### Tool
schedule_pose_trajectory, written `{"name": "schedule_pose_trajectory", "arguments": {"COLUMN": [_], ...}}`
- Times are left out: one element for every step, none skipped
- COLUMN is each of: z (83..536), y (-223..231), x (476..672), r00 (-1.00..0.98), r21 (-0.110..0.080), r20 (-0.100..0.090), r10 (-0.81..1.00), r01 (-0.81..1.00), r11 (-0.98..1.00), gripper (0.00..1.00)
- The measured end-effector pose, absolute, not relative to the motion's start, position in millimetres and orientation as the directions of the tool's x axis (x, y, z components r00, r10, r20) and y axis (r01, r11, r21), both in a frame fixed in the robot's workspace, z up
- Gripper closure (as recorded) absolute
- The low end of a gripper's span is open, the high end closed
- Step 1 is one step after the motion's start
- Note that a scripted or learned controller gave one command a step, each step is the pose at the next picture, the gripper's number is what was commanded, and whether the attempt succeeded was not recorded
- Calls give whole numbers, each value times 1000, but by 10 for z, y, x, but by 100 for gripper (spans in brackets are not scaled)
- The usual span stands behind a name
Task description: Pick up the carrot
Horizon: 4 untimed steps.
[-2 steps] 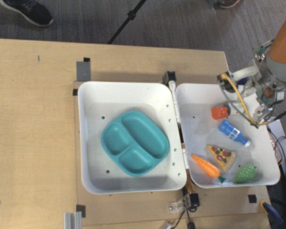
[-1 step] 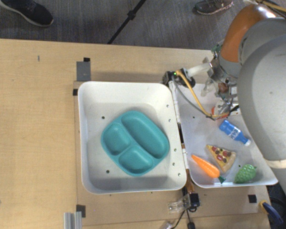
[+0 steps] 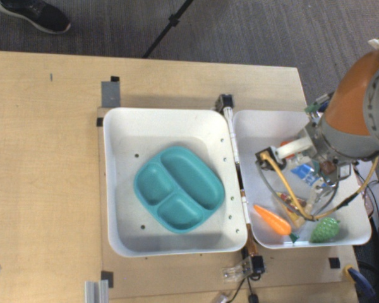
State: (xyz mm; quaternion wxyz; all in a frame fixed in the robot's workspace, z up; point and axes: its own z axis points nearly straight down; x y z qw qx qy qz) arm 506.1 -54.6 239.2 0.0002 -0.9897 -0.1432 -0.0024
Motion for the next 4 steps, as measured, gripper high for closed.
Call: {"name": "schedule_pose_trajectory", "arguments": {"z": [1840,1844,2114,2266], "y": [-743,-232,-412,-470], "x": [4978,4883,4888,4889], "r00": [979,883,872,816], "r21": [-1,0,2,3], "r20": [2,4,5,4], "r10": [206,469,490,577], "r01": [206,469,490,577], "r11": [-979,-883,-872,-816], "gripper": [0,0,0,0]}}
